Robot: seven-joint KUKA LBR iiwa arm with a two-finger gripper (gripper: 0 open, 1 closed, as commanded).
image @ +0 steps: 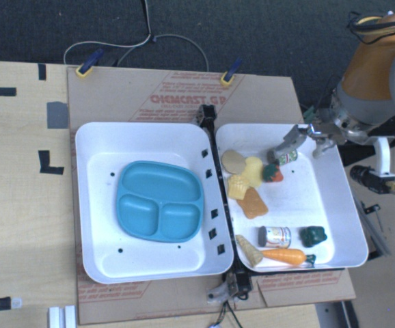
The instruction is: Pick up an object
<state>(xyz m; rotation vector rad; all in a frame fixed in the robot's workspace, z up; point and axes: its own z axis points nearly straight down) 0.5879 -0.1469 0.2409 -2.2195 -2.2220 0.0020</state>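
The right bin (334,203) holds several toy foods. There is a beige round piece (234,161), a yellow piece (246,177), an orange slab (254,203) and a small red and green fruit (273,174). Nearer the front lie a small can (277,236), a dark green item (314,236), a carrot (283,256) and a pale cone-shaped piece (249,251). My gripper (303,149) hangs over the bin's far right part, open, with its fingers spread. A small green-labelled jar (287,157) lies at the tip of the left finger (288,142), not between the fingers.
The left bin (95,183) holds a blue sectioned plate (160,201). A black divider (214,183) runs between the bins. Cardboard lies under both, with a cable (143,19) at the back.
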